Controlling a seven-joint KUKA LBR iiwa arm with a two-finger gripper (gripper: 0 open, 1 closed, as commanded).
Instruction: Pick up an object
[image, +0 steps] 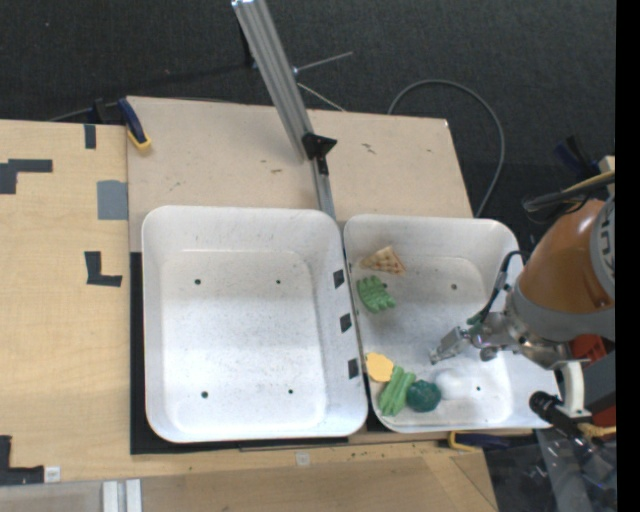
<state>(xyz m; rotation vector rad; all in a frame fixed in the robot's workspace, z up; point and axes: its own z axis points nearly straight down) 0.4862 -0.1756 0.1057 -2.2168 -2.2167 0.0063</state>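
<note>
The right bin (430, 232) holds several small objects. A tan waffle-like piece (383, 262) lies near its back left, with a green leafy piece (374, 294) just in front of it. At the front left sit a yellow piece (379, 367), a light green long piece (396, 391) and a dark green round object (423, 396). My gripper (455, 346) hangs over the bin's right half, to the right of and slightly behind the dark green object. Nothing shows between its fingers.
The left bin (240, 320) stands beside the right one, divided by their shared rims. A slanted metal pole (285, 85) runs down to the bins' back edge. The orange-banded arm (565, 270) covers the right bin's right rim.
</note>
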